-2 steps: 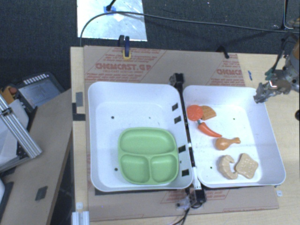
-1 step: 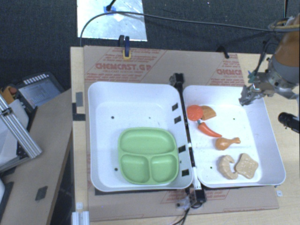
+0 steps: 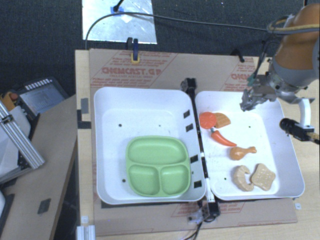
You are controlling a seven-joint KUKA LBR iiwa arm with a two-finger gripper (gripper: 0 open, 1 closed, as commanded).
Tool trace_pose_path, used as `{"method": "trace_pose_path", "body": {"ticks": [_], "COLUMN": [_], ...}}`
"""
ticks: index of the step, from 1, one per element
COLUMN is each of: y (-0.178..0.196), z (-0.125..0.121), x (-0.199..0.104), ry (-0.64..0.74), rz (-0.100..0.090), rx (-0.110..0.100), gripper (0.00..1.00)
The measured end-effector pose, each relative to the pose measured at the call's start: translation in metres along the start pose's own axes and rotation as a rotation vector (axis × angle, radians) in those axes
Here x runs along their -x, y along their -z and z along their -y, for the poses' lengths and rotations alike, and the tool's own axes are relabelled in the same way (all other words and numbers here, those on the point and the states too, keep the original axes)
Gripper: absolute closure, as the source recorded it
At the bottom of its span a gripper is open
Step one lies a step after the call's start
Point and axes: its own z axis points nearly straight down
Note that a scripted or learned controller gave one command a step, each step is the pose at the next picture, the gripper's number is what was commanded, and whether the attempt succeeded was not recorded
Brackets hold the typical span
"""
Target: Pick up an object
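The right bin [image 3: 285, 149] holds several toy foods: a red-orange round piece [image 3: 208, 119] with a tan piece [image 3: 222, 119] beside it, an orange carrot [image 3: 223, 138], a drumstick [image 3: 242, 152], a curved beige piece [image 3: 242, 178] and a tan cracker-like piece [image 3: 263, 176]. My gripper [image 3: 248, 103] hangs over the bin's far part, to the right of and above the red-orange piece, with nothing visibly in it. Its fingertips are too dark and small to read.
The left bin [image 3: 107, 129] carries a green divided tray [image 3: 157, 165]. A black divider clamp [image 3: 190, 86] sits between the bins. A yellow clamp [image 3: 135, 54] stands at the bench's far edge, with cables overhead. A metal rail [image 3: 20, 139] lies at the left.
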Motion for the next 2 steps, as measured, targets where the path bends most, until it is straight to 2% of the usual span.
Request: {"method": "trace_pose_path", "body": {"ticks": [1,2], "y": [-0.014,-0.010], "z": [-0.004,-0.005], "x": [-0.049,-0.109], "ry": [0.000,0.001], "rz": [0.000,0.000], "rx": [-0.001,0.000], "gripper": [1.00,1.00]}}
